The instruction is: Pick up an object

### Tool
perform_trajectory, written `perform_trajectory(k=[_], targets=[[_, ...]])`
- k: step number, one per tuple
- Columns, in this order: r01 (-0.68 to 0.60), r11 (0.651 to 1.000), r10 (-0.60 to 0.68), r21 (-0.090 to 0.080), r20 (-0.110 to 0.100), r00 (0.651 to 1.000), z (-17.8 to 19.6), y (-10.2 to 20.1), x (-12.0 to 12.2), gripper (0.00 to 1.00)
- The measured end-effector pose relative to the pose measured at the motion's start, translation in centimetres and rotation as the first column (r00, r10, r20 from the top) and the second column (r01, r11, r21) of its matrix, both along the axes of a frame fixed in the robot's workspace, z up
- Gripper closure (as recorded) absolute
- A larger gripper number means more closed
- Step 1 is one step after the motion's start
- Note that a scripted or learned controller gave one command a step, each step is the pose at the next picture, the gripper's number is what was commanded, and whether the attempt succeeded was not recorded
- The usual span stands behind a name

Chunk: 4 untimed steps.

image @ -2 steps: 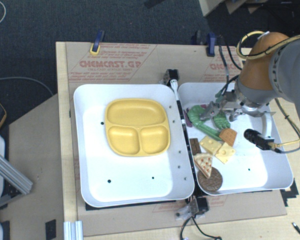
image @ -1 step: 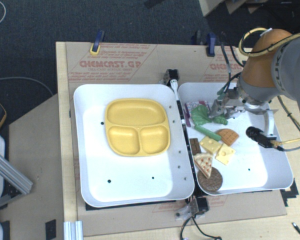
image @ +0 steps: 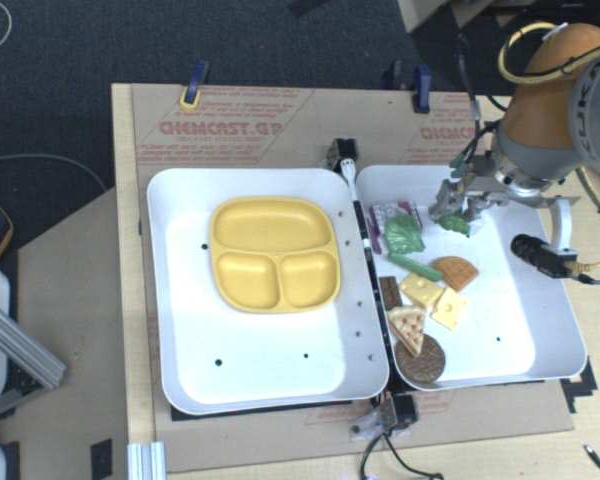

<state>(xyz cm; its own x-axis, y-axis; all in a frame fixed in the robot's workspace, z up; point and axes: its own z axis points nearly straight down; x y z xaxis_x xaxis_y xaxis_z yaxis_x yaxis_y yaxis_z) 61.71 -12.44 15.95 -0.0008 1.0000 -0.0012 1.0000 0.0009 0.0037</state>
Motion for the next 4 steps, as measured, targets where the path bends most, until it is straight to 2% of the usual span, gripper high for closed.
perform_trajectory(k=[1, 2, 3, 4], targets=[[0.000, 1.000, 0.000, -0.001, 0.004, 1.000, 5.2, -0.5, 1.1, 1.00], [0.000, 1.000, 0.000, 0.000, 0.001, 1.000, 6.6, -0.5, 1.1, 1.00], [-0.003, 1.000, 0.003, 0.003, -0.005, 1.000, 7.1, 3.9, 0.7, 1.00], [-0.003, 1.000, 0.003, 0.003, -0.007, 1.000, 6.8, 10.2, 0.4, 1.00]])
